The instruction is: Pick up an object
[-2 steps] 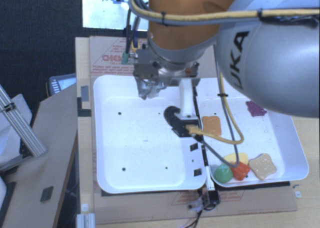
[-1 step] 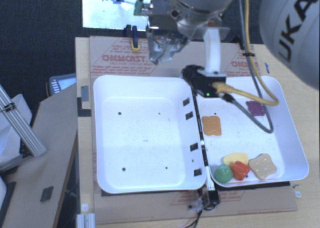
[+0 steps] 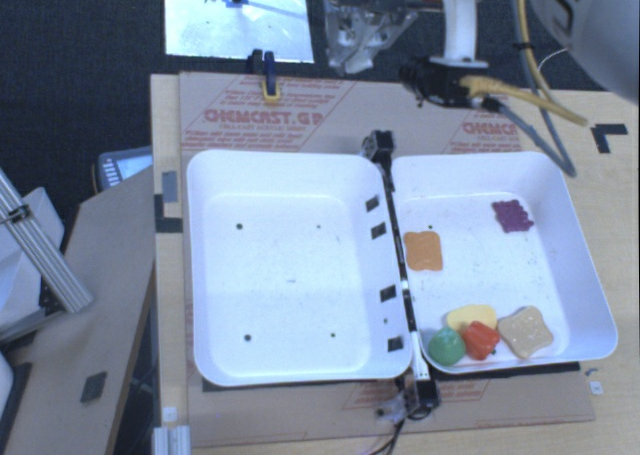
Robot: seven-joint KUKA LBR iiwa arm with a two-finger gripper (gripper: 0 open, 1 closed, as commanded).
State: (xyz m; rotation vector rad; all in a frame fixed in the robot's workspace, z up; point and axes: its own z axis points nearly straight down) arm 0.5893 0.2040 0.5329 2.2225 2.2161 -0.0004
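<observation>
Nearest the camera, four small toy foods crowd the front edge of the right bin (image 3: 590, 288): a green ball (image 3: 446, 346), a red piece (image 3: 481, 340), a yellow piece (image 3: 470, 317) and a tan toast slice (image 3: 526, 332), touching or nearly so. Farther back lie an orange slab (image 3: 423, 251) and a purple cluster (image 3: 512, 215), each well apart from the others. All look light, stiff and smooth-skinned, probably plastic. The orange slab seems the easiest grasp, pinched across its narrow width. The gripper (image 3: 352, 43) hangs above the tabletop behind the bins; whether its jaws are parted cannot be told.
</observation>
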